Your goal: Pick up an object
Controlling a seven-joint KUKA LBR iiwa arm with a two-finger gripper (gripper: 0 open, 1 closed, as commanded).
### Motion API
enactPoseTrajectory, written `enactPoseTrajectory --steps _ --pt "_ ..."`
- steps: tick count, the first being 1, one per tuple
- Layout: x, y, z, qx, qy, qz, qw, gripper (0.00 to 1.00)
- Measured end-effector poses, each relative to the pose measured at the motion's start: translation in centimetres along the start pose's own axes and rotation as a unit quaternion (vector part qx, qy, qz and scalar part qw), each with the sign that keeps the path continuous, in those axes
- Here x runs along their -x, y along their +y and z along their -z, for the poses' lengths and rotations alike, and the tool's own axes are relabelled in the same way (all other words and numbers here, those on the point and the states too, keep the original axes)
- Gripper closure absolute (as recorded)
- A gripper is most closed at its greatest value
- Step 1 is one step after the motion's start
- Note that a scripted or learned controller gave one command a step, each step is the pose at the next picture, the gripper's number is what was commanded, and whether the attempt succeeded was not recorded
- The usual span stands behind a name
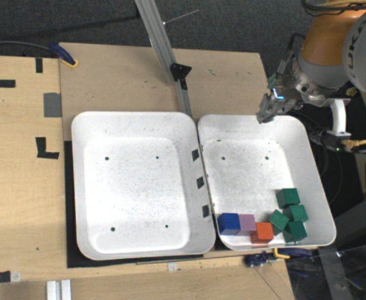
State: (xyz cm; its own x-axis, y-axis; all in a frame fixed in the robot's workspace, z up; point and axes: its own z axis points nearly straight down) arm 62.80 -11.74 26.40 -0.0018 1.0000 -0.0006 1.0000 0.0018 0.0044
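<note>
Green blocks [291, 214], seemingly four, plus one blue [229, 223], purple [248, 222], orange [263, 232]; gripper [267, 113] grasp unclear.

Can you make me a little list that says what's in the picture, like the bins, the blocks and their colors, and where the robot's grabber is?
bins: left bin and right bin, side by side
blocks: all in the right bin, near its front edge
block colors: blue block, purple block, orange block, green blocks clustered together
gripper: gripper above the right bin's back edge, far from the blocks
holding: nothing seen between its fingers
</note>
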Motion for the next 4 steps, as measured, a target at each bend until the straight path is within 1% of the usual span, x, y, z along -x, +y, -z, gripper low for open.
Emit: enactPoseTrajectory --steps 1,2,3,4 --pt "-5.8 0.3 0.3 -0.002 0.001 0.003 1.0000 1.00" --pt "-11.2 1.4 -1.2 -0.003 0.000 0.000 1.0000 1.00" --pt "-15.7 2.4 -1.5 -0.003 0.001 0.002 1.0000 1.00" --pt "-21.8 2.6 -1.5 -0.003 0.001 0.003 1.0000 1.00"
